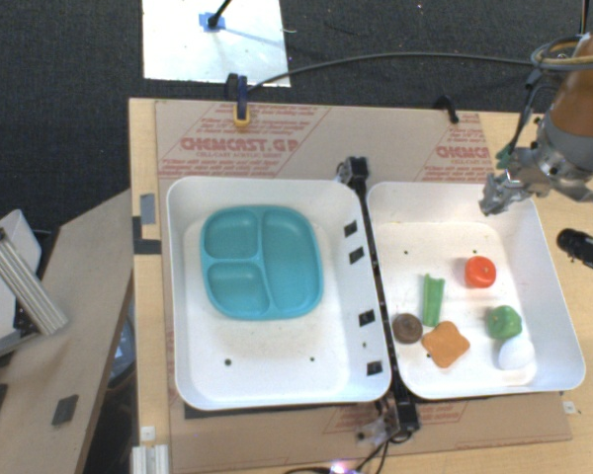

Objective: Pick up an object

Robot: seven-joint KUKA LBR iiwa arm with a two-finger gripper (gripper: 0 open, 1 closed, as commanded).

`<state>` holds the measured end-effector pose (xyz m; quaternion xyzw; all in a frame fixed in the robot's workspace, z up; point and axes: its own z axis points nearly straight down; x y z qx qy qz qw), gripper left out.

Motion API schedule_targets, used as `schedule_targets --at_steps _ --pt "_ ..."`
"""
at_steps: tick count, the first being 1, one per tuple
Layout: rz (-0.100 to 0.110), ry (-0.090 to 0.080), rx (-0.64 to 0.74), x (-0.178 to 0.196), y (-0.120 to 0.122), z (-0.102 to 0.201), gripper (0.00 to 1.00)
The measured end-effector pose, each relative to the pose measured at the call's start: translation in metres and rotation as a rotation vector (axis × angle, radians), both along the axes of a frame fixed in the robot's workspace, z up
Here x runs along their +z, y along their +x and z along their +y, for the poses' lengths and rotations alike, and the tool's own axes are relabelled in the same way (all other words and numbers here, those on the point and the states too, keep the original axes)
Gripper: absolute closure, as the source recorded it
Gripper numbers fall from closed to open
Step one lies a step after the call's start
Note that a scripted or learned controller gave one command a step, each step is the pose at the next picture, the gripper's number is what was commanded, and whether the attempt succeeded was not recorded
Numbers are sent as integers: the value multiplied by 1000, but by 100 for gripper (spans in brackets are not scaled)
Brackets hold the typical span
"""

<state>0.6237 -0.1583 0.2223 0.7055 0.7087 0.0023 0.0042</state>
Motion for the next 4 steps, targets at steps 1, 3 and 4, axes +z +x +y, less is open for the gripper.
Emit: schedule_targets --at_steps 1,3,4 --pt "2 1 1 44 2 0 100" --pt "8 5 5 29 -10 109 100" --pt "9 5 5 15 -6 161 100"
